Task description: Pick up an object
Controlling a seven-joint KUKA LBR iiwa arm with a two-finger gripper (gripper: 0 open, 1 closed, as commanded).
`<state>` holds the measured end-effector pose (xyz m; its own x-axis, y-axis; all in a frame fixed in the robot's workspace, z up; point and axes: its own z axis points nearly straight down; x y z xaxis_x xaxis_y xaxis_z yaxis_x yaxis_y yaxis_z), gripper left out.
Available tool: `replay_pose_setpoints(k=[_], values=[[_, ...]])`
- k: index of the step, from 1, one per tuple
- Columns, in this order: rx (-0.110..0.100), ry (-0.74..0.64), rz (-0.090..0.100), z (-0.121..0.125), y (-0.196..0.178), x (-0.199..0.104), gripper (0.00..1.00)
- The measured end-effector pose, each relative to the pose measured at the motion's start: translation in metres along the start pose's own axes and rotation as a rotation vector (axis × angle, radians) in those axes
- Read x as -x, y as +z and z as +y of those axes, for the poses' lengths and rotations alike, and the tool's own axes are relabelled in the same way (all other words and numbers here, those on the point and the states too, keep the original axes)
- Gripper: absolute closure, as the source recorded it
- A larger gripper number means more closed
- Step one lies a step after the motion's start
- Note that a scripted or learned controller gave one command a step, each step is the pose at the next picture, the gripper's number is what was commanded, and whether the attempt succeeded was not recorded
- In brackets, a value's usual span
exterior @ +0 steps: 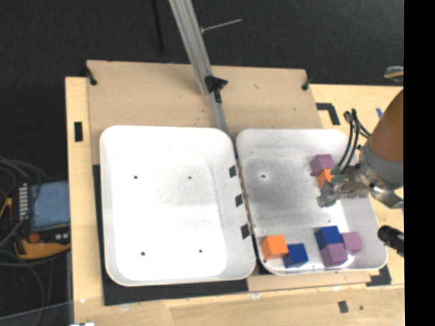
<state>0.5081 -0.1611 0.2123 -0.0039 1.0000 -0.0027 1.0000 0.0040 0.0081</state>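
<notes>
Nowhere legible writing; claw low in right bin, grip state unclear.

A robot lab: plywood bench, 2 white bins, loose cables

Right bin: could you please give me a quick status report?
Gripper low over the right bin, beside a purple block and a small orange piece. Grasp unconfirmed. More blocks clustered at the bin's near edge.
</notes>
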Motion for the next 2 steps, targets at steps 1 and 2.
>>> replay_pose_setpoints(k=[1,2], values=[[-0.004,-0.004,0.004,0.010,-0.014,-0.054,1.00],[-0.005,0.000,0.004,0.012,-0.022,-0.104,1.00]])
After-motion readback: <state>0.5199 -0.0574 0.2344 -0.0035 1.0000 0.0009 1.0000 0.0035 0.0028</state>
